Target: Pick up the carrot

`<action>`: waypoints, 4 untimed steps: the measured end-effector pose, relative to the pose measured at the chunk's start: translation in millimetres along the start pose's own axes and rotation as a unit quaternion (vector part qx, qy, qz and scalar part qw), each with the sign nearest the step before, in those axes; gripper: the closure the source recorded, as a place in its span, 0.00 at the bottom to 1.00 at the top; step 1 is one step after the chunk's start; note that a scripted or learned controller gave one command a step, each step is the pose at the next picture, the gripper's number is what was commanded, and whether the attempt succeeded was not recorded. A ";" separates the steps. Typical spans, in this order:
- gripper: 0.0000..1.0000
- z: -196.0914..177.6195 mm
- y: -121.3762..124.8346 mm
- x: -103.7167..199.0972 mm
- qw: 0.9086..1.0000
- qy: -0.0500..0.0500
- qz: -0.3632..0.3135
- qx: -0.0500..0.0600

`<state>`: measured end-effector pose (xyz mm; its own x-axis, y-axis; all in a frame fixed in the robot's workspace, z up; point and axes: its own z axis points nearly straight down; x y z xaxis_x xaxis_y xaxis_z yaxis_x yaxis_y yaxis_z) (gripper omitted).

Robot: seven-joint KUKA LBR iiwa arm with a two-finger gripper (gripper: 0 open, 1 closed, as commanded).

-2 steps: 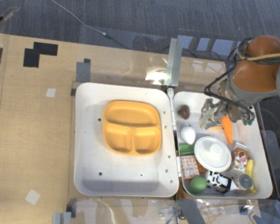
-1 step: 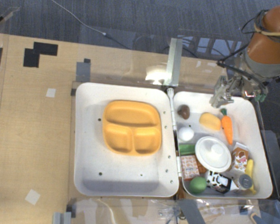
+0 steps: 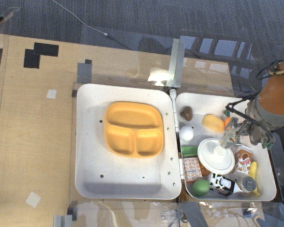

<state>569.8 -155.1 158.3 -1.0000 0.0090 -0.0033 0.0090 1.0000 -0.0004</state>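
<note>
In the right bin (image 3: 271, 190), the pincer (image 3: 226, 140) hangs over a white lid (image 3: 215, 157); its grip state cannot be told, carrot (image 3: 227, 123) just beside.

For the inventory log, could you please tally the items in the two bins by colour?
Yellow or orange: 4: tray, lemon-like piece, carrot, banana
White: 2: ball, lidded dish
Green: 2: lime, cucumber-like piece
Brown: 1: nut-like piece
Total: 9
</note>
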 end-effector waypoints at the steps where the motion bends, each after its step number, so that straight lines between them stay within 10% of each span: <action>1: 1.00 -110.5 -17.7 8.0 0.984 -0.007 0.175 0.001; 2: 1.00 32.9 -14.3 0.6 0.994 0.003 0.108 -0.001; 3: 1.00 -90.0 -48.2 -32.0 0.980 -0.007 0.196 0.001; 4: 1.00 51.0 -48.6 -24.2 0.947 0.002 0.323 0.000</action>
<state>593.7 -204.0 107.4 -0.7862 0.6180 0.0013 0.6180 0.7862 0.0003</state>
